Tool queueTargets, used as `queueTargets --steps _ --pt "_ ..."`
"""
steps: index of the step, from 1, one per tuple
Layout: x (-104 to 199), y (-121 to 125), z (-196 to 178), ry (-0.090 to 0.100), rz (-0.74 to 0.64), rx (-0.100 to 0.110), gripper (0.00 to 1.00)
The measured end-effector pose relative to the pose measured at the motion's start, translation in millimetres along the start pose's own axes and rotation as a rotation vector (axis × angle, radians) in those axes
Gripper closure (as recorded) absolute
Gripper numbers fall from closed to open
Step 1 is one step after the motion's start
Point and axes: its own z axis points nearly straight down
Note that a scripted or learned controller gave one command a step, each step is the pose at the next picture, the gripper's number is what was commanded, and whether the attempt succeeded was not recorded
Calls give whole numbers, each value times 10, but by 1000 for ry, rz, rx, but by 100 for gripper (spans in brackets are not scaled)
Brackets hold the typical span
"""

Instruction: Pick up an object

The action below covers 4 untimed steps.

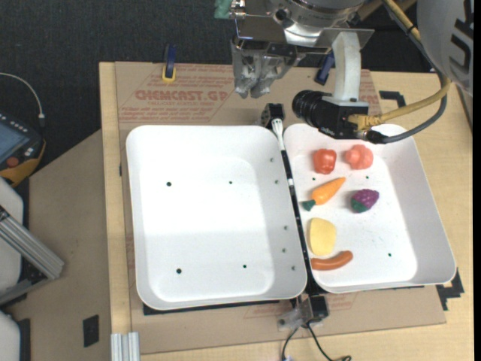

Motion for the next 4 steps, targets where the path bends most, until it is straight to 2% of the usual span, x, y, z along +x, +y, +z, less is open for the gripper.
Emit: queueTargets --steps 1,2,3,4 --pt "248 -620 824 -5 0 22 100" --pt "244 -581 672 -1 2 9 100" --pt "250 -577 571 0 2 8 100" --pt "-527 -613 1863 -10 14 26 100"
